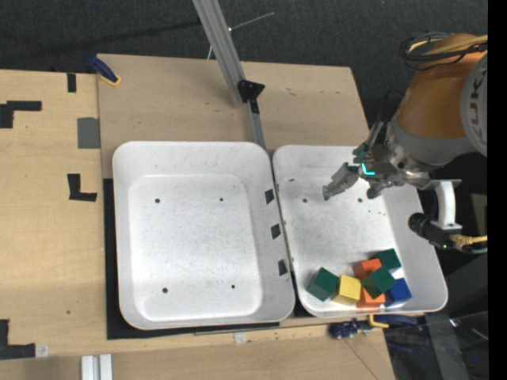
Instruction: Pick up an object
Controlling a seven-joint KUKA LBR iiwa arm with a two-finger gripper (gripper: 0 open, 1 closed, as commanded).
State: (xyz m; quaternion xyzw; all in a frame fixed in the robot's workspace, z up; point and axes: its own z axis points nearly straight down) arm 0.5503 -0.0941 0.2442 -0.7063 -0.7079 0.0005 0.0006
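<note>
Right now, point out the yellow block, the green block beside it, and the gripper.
yellow block (348, 289): camera view, its top face.
green block (322, 283): camera view, its top face.
gripper (337, 185): camera view, at the tips, above the right bin.

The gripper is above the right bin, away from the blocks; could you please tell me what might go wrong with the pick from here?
1. The gripper hangs over the far part of the right white bin, while the coloured blocks lie heaped in its near corner; closing here would likely grab nothing.
2. The blocks touch one another, so a descent could nudge neighbours or catch two.
3. They sit against the bin's rim, which may block a finger.
</note>
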